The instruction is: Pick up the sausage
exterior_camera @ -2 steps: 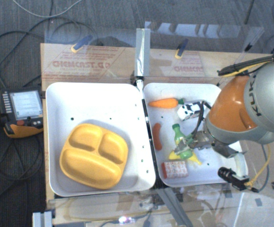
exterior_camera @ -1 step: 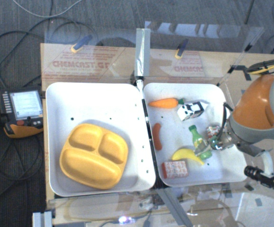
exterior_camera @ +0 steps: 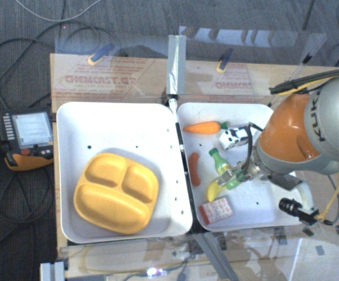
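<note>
Camera view: sausage [exterior_camera: 194,168] lies left of the fingers [exterior_camera: 238,173].

Reddish sausage [exterior_camera: 194,168] lies lengthwise along right bin's left wall

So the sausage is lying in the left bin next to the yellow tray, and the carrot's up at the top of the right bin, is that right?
Not quite. The camera view shows the sausage in the right bin, along its left wall, below the carrot. The yellow tray sits in the left bin, and the carrot is indeed at the top of the right bin.
</note>
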Robot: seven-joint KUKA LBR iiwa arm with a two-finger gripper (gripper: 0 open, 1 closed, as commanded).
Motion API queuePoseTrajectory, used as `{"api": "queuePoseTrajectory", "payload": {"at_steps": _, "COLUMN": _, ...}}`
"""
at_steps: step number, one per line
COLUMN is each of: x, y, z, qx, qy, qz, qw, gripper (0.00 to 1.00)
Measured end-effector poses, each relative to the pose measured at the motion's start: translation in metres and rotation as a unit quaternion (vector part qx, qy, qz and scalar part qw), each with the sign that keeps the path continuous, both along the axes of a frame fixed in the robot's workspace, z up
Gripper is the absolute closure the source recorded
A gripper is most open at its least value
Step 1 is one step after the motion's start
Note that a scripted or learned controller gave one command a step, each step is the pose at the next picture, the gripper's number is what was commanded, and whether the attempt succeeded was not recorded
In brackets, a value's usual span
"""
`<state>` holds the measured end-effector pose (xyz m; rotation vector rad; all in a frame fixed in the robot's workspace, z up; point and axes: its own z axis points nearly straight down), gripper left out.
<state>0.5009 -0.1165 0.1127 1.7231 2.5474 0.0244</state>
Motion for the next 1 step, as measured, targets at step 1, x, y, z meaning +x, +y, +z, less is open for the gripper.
{"api": "queuePoseTrajectory", "payload": {"at_steps": 1, "x": 0.0012, "y": 0.0014, "z": -0.0002, "qx": -0.0025, "qy": -0.001, "qz": 0.031, "qw": 0.9995, "gripper": 1.00}}
